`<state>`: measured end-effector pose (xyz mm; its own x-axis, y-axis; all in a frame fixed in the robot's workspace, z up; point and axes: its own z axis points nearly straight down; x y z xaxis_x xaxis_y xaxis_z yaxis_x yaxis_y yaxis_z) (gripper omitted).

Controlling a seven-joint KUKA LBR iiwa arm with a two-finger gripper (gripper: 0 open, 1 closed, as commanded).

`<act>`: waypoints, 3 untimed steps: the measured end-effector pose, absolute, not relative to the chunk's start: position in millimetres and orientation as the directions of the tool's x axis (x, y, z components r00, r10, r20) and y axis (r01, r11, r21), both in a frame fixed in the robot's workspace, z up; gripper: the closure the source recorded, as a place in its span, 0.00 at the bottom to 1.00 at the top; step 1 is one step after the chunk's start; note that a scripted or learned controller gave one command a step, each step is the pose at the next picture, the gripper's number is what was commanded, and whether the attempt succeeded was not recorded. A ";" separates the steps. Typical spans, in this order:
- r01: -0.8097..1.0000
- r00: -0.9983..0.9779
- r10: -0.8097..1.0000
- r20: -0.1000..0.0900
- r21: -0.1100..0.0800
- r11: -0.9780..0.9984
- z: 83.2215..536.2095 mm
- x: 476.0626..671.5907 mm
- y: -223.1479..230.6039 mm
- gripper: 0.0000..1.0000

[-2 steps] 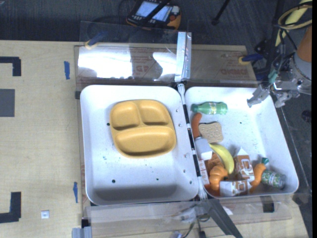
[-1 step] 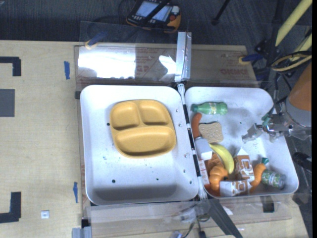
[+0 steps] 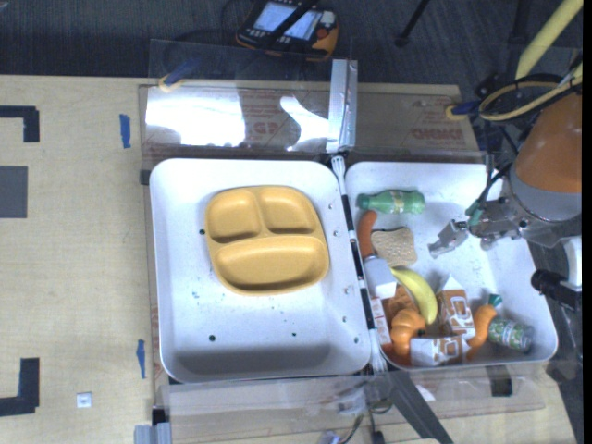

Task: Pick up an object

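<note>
My gripper [image 3: 450, 236] hangs over the right bin [image 3: 462, 178], above bare floor right of the bread slice [image 3: 395, 245], open and holding nothing. The grey arm with its orange band [image 3: 553, 155] comes in from the right. Left of the gripper lie a green bottle [image 3: 392, 202] and a red sausage [image 3: 367, 232]. Nearer the front are a banana [image 3: 418, 292], a brown carton [image 3: 452, 311], a carrot [image 3: 481, 326], a small bottle [image 3: 511, 334] and orange round fruit [image 3: 404, 326], crowded together.
The left bin [image 3: 176, 248] holds a yellow divided plate [image 3: 266, 239]. A clear plastic panel [image 3: 240, 109] stands behind the bins. Cables [image 3: 504, 100] hang at the back right, near the arm.
</note>
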<state>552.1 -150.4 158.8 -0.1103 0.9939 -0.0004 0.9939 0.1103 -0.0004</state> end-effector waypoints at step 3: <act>0.997 -0.072 0.997 -0.008 0.038 0.073 104.3 500.0 -140.2 1.00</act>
<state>500.0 -140.2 104.3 -0.0724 0.9973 -0.0076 0.9966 0.0726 0.0378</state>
